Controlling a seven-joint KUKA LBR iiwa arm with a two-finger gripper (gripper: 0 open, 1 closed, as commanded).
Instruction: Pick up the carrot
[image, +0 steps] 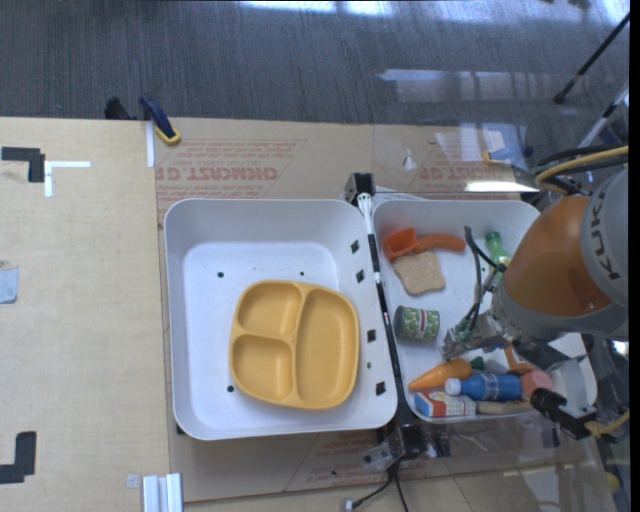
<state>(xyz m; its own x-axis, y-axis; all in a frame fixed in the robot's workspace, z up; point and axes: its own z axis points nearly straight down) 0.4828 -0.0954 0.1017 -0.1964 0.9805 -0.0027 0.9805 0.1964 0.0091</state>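
The carrot (437, 377) is a short orange cone lying near the front of the right bin (385, 290), with its tip pointing left. It rests against a blue bottle (488, 386). My gripper (462, 342) hangs just above and slightly right of the carrot's thick end, under the arm's orange band (555, 265). From this angle, contact between the gripper and the carrot is not visible, and the wrist hides part of the bin's right side.
The right bin also holds an orange utensil (430, 242), a bread slice (419, 272), a green can (416, 322), a small box (445, 404) and a green bottle (493, 243). A yellow divided plate (295, 343) lies in the left bin (200, 300).
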